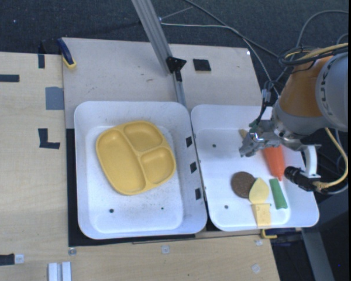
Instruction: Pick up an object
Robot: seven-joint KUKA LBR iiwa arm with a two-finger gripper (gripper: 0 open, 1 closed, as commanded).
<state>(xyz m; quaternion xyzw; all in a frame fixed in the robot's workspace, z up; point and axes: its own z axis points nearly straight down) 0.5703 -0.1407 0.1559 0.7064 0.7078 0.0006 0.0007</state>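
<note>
The right white bin (217,212) holds several toy items near its right side: an orange carrot-like piece (274,161), a brown disc (243,184), a yellow piece (260,199) and a green stick (278,193). My gripper (250,146) hangs over the upper middle of this bin, just left of the orange piece's top end and above the brown disc. I see nothing held in it. The grey arm with its orange band (301,95) reaches in from the right and covers the bin's upper right corner.
The left white bin (128,221) holds a yellow divided plate (136,156). A metal strut (155,31) slants down to the gap between the bins. Cables (330,183) loop beside the right bin's right edge.
</note>
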